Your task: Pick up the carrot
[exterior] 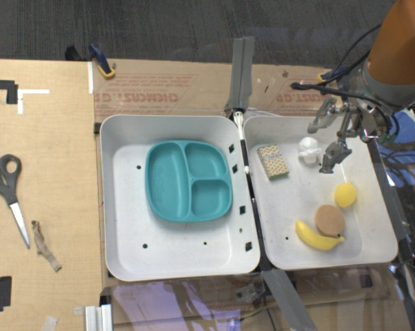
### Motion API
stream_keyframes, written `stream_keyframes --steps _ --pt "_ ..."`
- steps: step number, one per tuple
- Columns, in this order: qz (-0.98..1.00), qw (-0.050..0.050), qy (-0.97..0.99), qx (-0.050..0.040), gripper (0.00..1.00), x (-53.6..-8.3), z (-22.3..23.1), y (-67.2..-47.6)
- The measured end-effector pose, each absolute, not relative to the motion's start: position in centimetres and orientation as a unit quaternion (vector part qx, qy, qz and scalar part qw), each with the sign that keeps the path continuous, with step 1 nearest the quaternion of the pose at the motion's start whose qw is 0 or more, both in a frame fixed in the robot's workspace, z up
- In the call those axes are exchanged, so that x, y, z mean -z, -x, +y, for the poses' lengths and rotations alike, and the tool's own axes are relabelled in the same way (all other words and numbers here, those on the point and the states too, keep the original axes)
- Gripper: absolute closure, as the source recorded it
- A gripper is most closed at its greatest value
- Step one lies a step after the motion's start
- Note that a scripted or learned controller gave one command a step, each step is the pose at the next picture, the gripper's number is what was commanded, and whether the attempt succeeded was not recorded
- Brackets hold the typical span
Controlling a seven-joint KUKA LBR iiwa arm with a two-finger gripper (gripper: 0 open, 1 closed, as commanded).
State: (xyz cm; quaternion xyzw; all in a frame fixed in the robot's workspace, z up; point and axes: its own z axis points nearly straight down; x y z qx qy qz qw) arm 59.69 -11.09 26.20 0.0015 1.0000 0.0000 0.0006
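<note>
Camera view shows me a tan wooden counter (49, 150) with scissors (7, 192) lying at its left and printed cardboard (159, 92) behind two white bins. Dark carpet (159, 12) runs beyond. A teal divided plate (189, 181) sits in the left bin (118, 247). In the right bin (373, 254) lie a banana (314, 238), a lemon (345, 195) and a patterned sponge (272, 162). My claw (333, 150) hangs over that bin's far side; released or clenched, I cannot tell. Where the carrot lies I cannot tell.
</note>
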Motion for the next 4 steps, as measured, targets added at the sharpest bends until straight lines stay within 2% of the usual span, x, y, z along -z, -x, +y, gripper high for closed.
stream_keyframes --steps 1,2,3,4 --pt "0.998 0.001 0.066 -0.0001 0.0 -26.1 -14.8 -53.8" --pt "0.998 0.001 -0.064 -0.0001 0.0 -15.2 -19.0 -58.2" --pt "0.998 0.0 -0.063 -0.0001 0.0 -9.1 -16.7 -54.2" --pt "0.998 0.008 -0.059 0.0006 0.0 -9.5 -12.3 -49.0"
